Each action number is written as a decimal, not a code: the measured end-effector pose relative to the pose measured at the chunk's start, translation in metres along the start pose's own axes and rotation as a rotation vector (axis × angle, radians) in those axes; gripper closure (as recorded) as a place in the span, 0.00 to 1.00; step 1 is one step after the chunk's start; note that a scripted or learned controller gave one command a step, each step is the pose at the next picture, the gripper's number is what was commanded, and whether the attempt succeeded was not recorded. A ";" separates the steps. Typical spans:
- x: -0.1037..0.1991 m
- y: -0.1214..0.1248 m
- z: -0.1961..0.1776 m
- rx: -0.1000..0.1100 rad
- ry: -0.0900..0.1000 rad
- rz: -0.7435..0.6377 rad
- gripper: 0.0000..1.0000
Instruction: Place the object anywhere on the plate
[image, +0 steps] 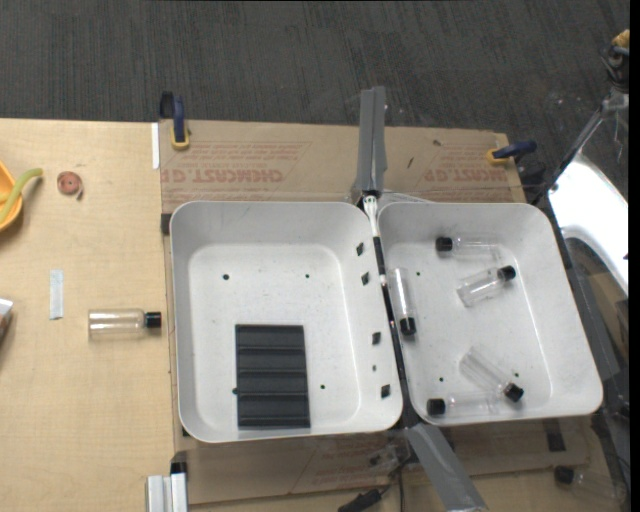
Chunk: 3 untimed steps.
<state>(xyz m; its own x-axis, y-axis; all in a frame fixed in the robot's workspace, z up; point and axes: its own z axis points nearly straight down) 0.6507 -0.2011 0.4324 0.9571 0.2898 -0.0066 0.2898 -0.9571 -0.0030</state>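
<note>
Five clear vials in rt bin; ribbed dark plate in left bin.

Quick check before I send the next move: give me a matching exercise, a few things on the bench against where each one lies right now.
Things:
1. black ribbed plate
2. vial with black cap lying alone
3. clear vials
4. small round brown disc

Places:
A. in the right bin
B. on the wooden bench top, far left, near the back
C. in the left bin, toward its front
D. on the bench top just left of the left bin

Pairs: 1-C, 2-D, 3-A, 4-B
</note>
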 end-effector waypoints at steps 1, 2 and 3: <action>-0.083 -0.003 -0.007 -0.001 0.001 0.066 0.00; 0.005 -0.015 -0.007 -0.001 0.002 0.080 0.00; -0.042 0.010 -0.007 0.000 0.002 0.068 0.00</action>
<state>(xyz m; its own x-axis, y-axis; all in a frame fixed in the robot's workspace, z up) 0.6137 -0.2226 0.4401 0.9745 0.2244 -0.0048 0.2244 -0.9745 -0.0022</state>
